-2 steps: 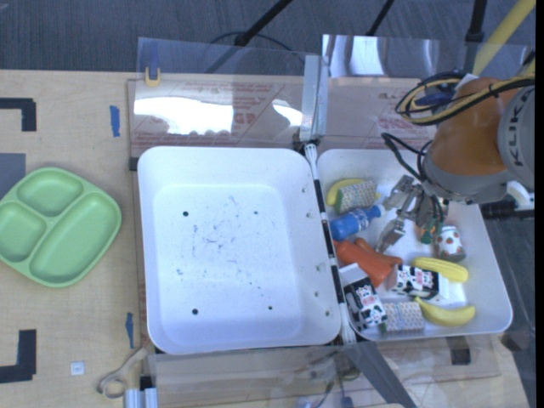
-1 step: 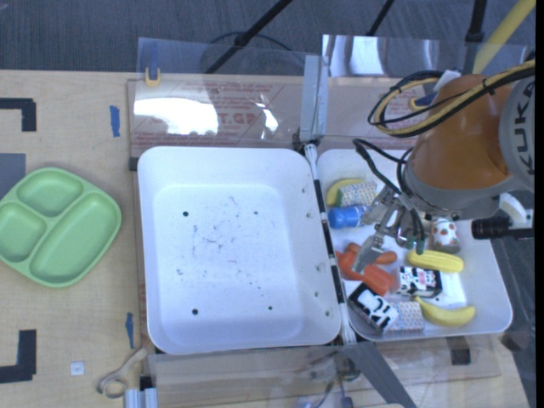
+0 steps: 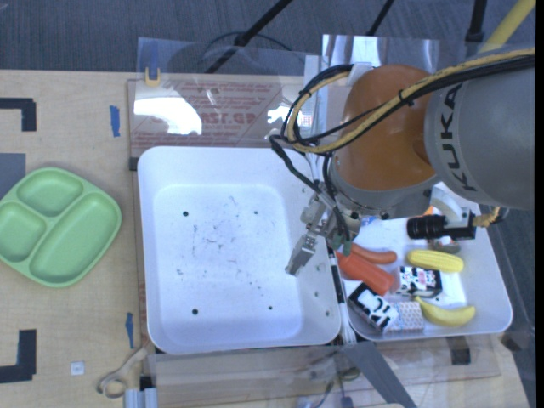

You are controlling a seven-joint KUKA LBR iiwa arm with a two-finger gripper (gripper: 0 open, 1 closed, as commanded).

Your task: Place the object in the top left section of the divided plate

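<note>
Gripper [image 3: 319, 236] state: can't tell, no obj seen held. Divided plate [image 3: 58, 225] far to its left, unloaded. You've pick & place left.

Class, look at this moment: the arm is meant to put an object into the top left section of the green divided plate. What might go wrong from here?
1. The right bin is crowded: the carrot, bananas and small boxes lie touching, so a grasp may catch two things or slip.
2. The divided plate sits on the bench well left of both bins; the carry must cross the whole left bin, and an object could drop.
3. The gripper hangs over the wall between the bins and may clip it.
</note>
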